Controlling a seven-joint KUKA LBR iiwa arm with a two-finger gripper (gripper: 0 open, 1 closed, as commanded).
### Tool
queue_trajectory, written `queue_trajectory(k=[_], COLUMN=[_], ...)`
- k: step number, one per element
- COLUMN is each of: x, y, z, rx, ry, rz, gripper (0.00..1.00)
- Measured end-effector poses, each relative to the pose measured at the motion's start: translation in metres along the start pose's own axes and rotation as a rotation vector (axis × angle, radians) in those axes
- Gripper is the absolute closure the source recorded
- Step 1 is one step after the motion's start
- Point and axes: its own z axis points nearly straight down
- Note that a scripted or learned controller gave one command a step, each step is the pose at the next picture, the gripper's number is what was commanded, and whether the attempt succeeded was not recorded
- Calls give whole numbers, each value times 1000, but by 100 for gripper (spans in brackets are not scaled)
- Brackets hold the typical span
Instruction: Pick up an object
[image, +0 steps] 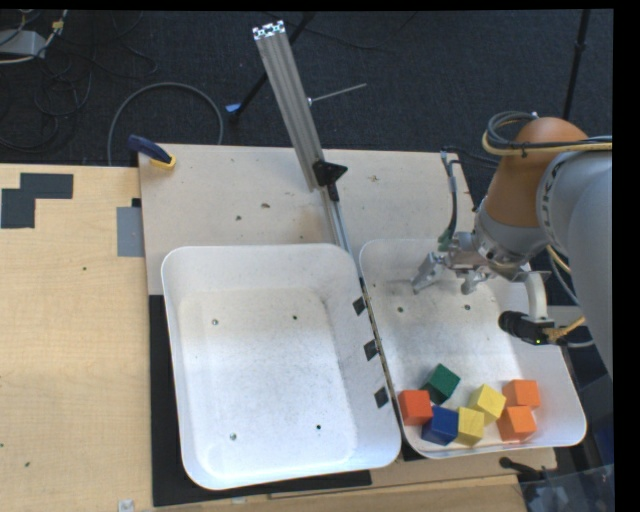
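Jaws spread wide and bare, gripper (448, 272) over the far end of the right bin (425, 320); pick not begun.

Blocks sit bunched at the near end, well apart from it: red block (415, 405), green (441, 382), blue (440, 425), two yellow, two orange. Descent, grasp and lift all remain, by my reckoning.

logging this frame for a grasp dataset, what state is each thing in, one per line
gripper: open, nothing between its fingers, above the far part of the right bin
green block: loose in the right bin, tilted
red block: resting, untouched
blue block: resting beside the red block
yellow blocks: two, resting
orange blocks: two, resting
left bin: holds no blocks
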Motion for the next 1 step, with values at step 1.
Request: queue_trajectory(k=[1], x=[75], y=[-14], z=[-216], rx=[-5], ry=[2], rz=[0], gripper=[0])
